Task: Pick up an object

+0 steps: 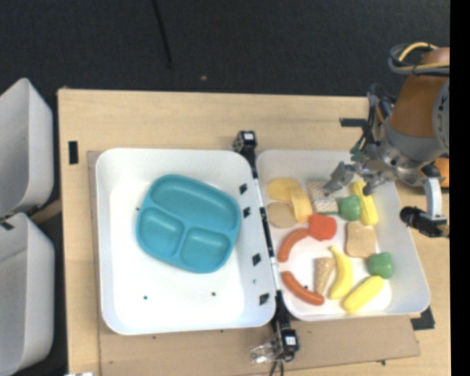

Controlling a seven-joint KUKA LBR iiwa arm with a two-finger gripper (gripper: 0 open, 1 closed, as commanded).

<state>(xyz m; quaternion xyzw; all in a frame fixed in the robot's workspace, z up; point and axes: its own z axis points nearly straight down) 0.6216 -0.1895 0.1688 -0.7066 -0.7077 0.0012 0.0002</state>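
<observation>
On my counter (78, 319) I count two white bins (117, 288), one blue divided plate (189, 223) in the left bin, and roughly a dozen toy foods (323, 227) in the right.

Grey arm (411, 135), orange band (417, 104)

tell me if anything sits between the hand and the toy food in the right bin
Nothing visible does. The hand hovers at the upper part of the shallow white right bin, directly over the pile, close to the small green round toy and the yellow corn-shaped toy. The toys lie crowded together, touching their neighbours.
</observation>
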